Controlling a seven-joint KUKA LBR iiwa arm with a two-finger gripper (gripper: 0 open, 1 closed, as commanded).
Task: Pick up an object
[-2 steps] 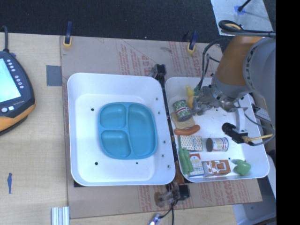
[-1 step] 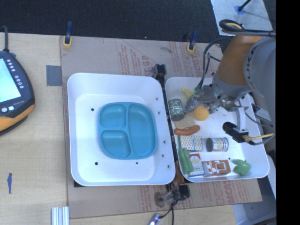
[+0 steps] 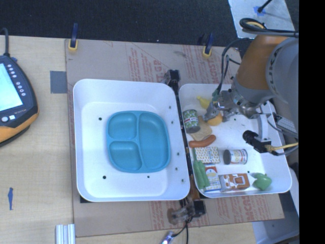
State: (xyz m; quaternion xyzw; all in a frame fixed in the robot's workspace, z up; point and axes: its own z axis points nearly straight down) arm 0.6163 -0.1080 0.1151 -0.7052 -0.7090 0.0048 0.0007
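While your arm [image 3: 264, 70] reaches in over the right bin [image 3: 282, 184], your gripper [image 3: 219, 111] hangs low at that bin's far left corner, and you cannot tell from this slant whether it is apart or together. Touching its tip, or just under it, you have a yellow-orange piece [image 3: 214, 119], with a yellow banana-like shape [image 3: 203, 102] just beside it on the far side. Just left of the gripper stands a small green-labelled can [image 3: 191, 120]. Nearer you than the gripper lie a sausage [image 3: 202, 142], a cracker [image 3: 207, 154], a second can [image 3: 235, 156] on its side, a green cucumber [image 3: 200, 175], a printed box [image 3: 233, 181] and a green pepper [image 3: 262, 181]. Well to the gripper's left, the other bin [image 3: 91, 182] holds a blue divided plate [image 3: 138, 141]
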